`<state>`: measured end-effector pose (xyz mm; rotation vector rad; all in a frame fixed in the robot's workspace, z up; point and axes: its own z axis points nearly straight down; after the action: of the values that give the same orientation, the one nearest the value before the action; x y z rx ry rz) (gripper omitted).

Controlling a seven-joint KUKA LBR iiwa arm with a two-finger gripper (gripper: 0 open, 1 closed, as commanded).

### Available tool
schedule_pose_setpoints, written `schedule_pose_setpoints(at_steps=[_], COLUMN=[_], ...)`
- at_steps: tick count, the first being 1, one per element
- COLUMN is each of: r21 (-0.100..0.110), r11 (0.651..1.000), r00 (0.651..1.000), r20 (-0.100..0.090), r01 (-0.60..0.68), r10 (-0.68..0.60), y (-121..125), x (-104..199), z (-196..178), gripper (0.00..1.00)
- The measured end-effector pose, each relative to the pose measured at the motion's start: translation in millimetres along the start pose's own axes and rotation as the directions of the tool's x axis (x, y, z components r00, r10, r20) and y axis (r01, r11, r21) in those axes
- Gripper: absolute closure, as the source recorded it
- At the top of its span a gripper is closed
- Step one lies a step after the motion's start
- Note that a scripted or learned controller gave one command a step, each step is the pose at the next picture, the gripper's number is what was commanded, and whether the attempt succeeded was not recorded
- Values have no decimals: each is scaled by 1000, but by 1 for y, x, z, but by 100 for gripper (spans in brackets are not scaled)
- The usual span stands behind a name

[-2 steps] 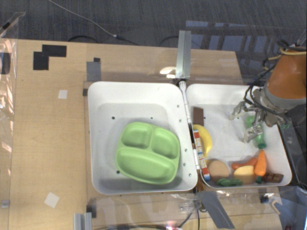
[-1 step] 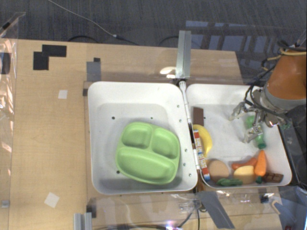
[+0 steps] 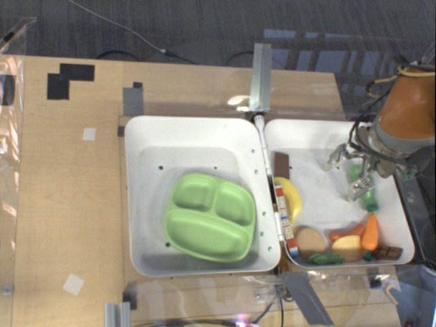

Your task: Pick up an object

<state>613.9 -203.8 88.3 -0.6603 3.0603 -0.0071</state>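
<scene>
The end effector (image 3: pixel 349 176), fingers spread wide and holding nothing, hangs low in the right bin (image 3: pixel 310 152) at the frame's right, with a small green object (image 3: pixel 366 196) just beside one fingertip. By this view no object has been lifted, so the grasp and the lift both remain. Other candidates crowd the bin's lower edge: a banana (image 3: pixel 291 197), an egg-like piece (image 3: pixel 310 240), a carrot (image 3: pixel 370 231) and a dark green pod (image 3: pixel 323 257). The left bin (image 3: pixel 146 155) carries a green divided plate (image 3: pixel 211 216); the bin wall near the green object may hamper closing.
</scene>
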Motion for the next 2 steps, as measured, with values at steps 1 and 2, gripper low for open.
schedule_pose_setpoints(at_steps=[1, 2], r21=[0, -1], r11=[1000, 1000], r00=[1000, 1000], r20=[0, 1], r01=[25, -9], r10=[-25, 9], y=[-1, 6], x=[-2, -5], z=[0, 0], gripper=[0, 0])
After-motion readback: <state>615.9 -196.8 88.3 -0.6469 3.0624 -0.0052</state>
